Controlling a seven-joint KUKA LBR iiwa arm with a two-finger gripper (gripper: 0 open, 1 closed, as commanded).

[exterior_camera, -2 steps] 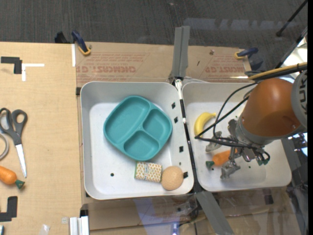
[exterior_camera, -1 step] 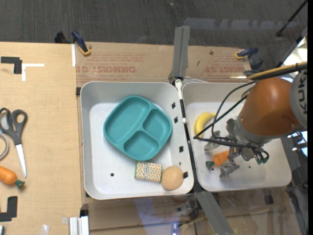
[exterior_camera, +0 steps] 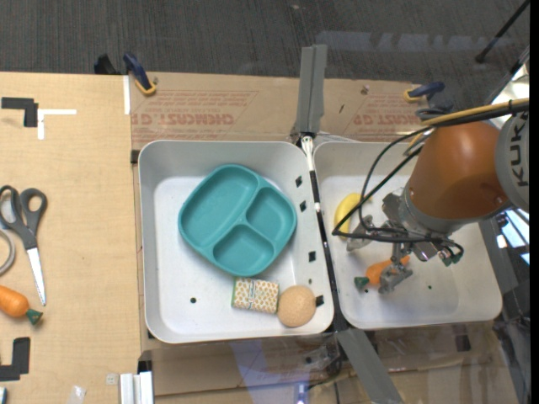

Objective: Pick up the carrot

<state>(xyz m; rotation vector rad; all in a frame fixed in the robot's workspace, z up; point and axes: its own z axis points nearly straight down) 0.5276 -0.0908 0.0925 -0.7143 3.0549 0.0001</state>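
At the near side of the left bin (exterior_camera: pixel 152 251), a small patterned packet (exterior_camera: pixel 255 295) lay just beside a round tan bun (exterior_camera: pixel 296 306), the two touching or nearly so. Farther in, a teal divided plate (exterior_camera: pixel 237 218) rested tilted across the middle of that bin.

In the right bin (exterior_camera: pixel 472 305), toward its near-left part, lay the carrot (exterior_camera: pixel 376 273), orange with a green tip pointing near-left. The gripper (exterior_camera: pixel 394 274) was down right at the carrot's right end, its dark fingers seeming to straddle or touch the orange body. Whether they were spread, pressed together or pinching the carrot could not be told, since the wrist and cables crowded that spot. The carrot looked to be resting low in the bin, not raised, though the slanted view made that uncertain. Just beyond it, a yellow object (exterior_camera: pixel 345 211), perhaps a banana, sat against the bin's left wall, partly behind the cables.

On the bench well to the left, outside the bins, were a second carrot-like toy (exterior_camera: pixel 14 302) at the near edge and a pair of scissors (exterior_camera: pixel 25 234) farther back.

As a judgement, the approach was done: the arm had reached the carrot and stood in place for the grasp. A firm closure and the lift clear of the bin remained unconfirmed.
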